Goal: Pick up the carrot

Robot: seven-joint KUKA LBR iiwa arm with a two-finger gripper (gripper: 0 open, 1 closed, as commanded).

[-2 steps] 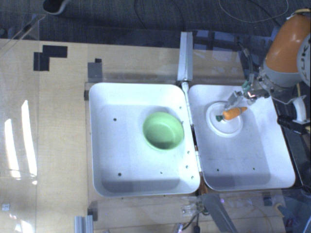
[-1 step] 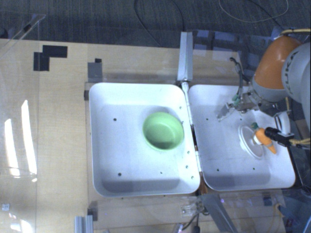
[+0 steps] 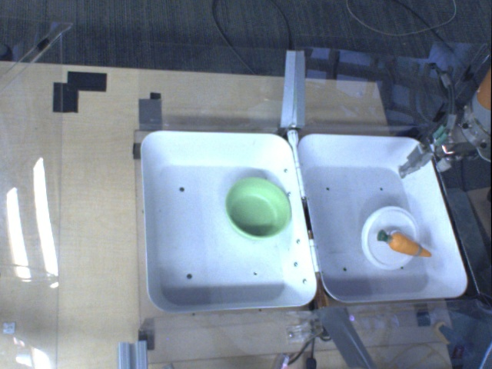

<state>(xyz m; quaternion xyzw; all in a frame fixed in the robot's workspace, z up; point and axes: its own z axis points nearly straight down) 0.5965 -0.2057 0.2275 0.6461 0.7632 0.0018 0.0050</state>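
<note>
An orange carrot (image 3: 408,244) with a green top lies on a small white plate (image 3: 382,254) in the right bin (image 3: 346,206), toward the front right. My gripper (image 3: 421,160) hangs over the right bin's far right corner, well behind the carrot and apart from it. Nothing shows in its grasp.
A green bowl (image 3: 259,206) sits in the left bin (image 3: 184,229), close to the divider between the bins. A metal post (image 3: 293,91) stands behind the bins. Cables lie on the dark floor at the back.
</note>
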